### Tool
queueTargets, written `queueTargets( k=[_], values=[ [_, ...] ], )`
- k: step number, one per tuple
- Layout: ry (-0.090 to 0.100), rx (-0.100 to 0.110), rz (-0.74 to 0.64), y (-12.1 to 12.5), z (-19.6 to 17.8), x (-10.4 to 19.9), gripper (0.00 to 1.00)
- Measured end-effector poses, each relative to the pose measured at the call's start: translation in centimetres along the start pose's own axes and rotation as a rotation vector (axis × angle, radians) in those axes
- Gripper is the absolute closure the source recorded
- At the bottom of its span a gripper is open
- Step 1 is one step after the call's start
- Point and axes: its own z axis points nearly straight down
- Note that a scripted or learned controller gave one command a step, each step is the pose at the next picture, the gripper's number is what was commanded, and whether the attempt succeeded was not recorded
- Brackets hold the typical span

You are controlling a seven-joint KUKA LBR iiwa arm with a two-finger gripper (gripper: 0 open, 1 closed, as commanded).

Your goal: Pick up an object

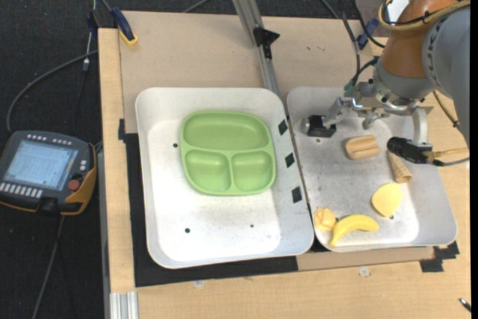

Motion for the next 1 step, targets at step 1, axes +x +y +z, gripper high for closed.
queueTargets(
  k=[1],
  values=[
    [0.003, -0.006, -0.002, 0.23, -1.1, 0.26, 1.0]
  ],
)
